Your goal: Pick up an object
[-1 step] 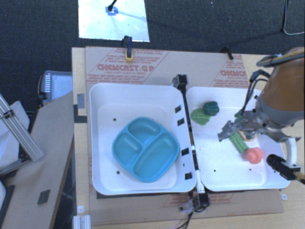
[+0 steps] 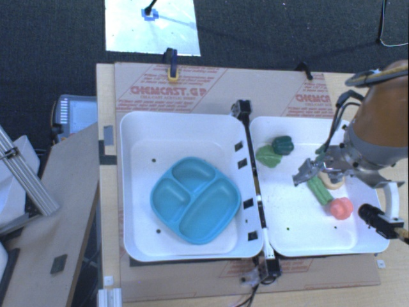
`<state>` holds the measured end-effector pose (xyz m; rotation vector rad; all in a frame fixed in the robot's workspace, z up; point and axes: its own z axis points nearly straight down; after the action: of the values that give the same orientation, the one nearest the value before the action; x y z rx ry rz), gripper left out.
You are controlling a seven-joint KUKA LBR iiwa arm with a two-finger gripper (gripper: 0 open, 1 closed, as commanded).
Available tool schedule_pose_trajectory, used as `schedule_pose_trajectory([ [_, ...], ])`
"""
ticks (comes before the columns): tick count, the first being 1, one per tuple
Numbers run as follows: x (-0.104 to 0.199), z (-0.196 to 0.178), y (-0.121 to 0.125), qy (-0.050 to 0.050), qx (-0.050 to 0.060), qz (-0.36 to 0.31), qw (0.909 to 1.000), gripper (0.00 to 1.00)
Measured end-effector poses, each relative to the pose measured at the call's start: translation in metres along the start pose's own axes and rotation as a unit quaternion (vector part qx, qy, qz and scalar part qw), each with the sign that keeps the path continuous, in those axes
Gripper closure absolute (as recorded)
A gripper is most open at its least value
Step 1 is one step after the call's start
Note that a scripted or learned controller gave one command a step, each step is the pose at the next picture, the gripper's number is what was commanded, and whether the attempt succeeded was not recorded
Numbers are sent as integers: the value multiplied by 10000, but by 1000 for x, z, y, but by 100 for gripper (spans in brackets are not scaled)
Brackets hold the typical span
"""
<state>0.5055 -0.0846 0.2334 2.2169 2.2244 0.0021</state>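
The worktop (image 2: 211,75) carries two shallow white bins side by side. The left bin (image 2: 137,130) holds a blue divided plate (image 2: 195,199) lying flat near its middle. The right bin (image 2: 287,235) holds a few small toys. The grey arm (image 2: 380,117) with its orange band reaches in from the right and hangs over the right bin's far right part. Its gripper (image 2: 307,173) sits low, just beside the upper end of a green stick-shaped toy (image 2: 319,189); whether its fingers are spread or pressed together cannot be told. A pink ball-like toy (image 2: 341,208) touches the stick's lower end. Near the divider lie a dark green piece (image 2: 282,145) and a light green piece (image 2: 268,157), touching each other.
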Motion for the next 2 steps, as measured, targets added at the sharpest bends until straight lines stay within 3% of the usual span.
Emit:
schedule_pose_trajectory([
  [2,1,102,-2,5,23,12,10000,0],
])
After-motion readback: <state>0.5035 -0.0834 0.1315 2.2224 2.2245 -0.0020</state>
